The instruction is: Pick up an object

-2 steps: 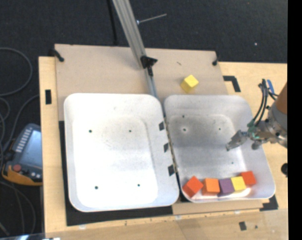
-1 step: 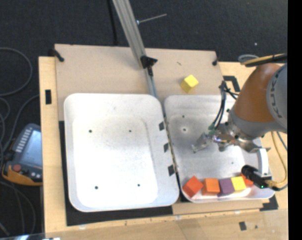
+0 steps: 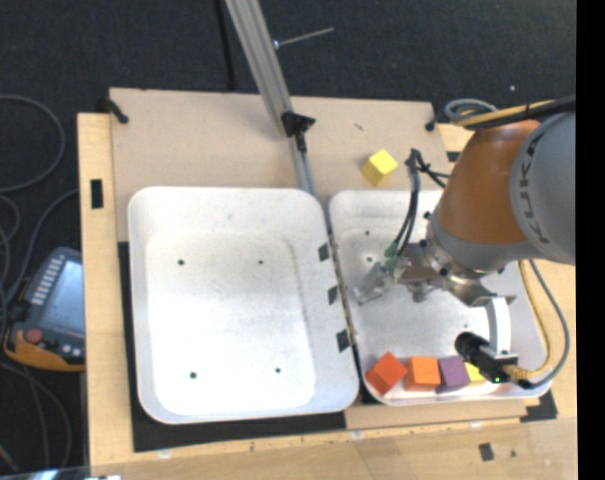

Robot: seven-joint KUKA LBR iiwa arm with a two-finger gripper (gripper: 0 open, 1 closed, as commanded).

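Overhead, the grey arm [image 3: 502, 203] with its orange band reaches in from three o'clock and bends down over the right bin [image 3: 382, 213], its wrist covering much of that bin's upper right part. The claw [image 3: 374, 286] hangs low over the bin floor near the bin's left wall, at about nine o'clock from the wrist; whether it is spread or pressed together cannot be told, as the metal parts blur together there, and nothing can be seen between them.

Along the right bin's near wall, at roughly six o'clock from the claw, four small blocks lie in a row: an orange-red block [image 3: 387, 372], an orange block [image 3: 423, 371], a purple block [image 3: 452, 372] and a yellow block [image 3: 474, 373] partly hidden behind a black fitting. They touch or nearly touch one another and sit well apart from the claw.

A yellow cube [image 3: 380, 166] rests on the tabletop [image 3: 202, 138] outside the bins, at about twelve o'clock from the claw, just beyond the right bin's far rim.

The left bin [image 3: 232, 303] lies beside it at nine o'clock.
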